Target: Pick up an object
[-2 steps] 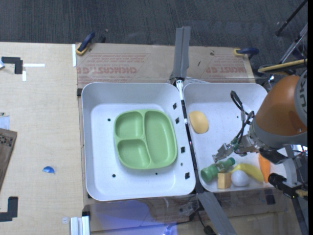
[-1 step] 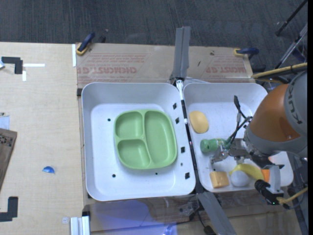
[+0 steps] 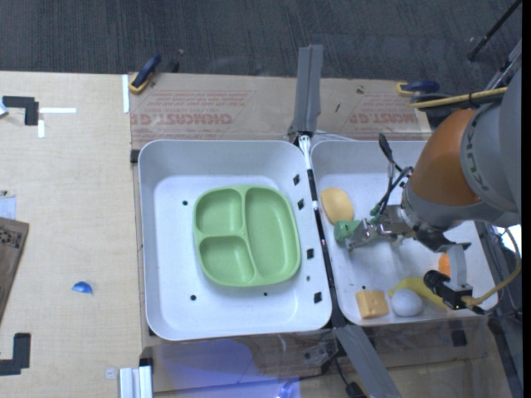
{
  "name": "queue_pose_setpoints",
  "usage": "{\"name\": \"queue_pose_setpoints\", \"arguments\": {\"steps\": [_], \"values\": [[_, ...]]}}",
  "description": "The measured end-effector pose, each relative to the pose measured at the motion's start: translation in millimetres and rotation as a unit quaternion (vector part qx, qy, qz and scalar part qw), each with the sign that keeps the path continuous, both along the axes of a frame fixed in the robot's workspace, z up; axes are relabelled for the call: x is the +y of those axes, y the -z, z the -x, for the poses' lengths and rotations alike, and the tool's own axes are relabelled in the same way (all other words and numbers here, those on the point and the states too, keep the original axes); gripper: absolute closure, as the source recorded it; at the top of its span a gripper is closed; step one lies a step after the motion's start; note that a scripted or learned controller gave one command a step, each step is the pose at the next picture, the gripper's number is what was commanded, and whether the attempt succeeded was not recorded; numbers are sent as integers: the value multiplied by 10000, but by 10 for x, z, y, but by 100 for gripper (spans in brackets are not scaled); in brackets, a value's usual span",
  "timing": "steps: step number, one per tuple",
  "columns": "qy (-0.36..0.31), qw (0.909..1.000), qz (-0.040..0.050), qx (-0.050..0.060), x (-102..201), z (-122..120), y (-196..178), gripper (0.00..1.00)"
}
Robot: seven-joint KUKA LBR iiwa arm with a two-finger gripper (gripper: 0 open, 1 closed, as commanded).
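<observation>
Right of centre on the desk, the gripper (image 3: 358, 237), state unclear, nears a small green block (image 3: 344, 230), likely light and stiff.

Arm (image 3: 465, 164) reaching in from right, bent low, claw (image 3: 358, 235) pointing left

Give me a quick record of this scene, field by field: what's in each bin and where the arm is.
left bin: green divided plate, three compartments
right bin: yellow rounded item, small green item, orange block, white ball
arm: reaching into right bin
gripper: low, beside small green item
grasp: cannot tell
</observation>
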State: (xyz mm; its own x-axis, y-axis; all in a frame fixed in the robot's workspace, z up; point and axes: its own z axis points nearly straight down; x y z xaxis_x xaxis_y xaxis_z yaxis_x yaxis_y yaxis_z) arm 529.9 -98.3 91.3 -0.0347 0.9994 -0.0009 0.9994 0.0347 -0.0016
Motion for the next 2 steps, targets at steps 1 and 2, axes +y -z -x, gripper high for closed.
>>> {"name": "queue_pose_setpoints", "arguments": {"steps": [1,2], "values": [[-121,9999,5,-4,-218,-499,-595,0],[-397,9991,4,-139,-110,-358,-135,0]]}}
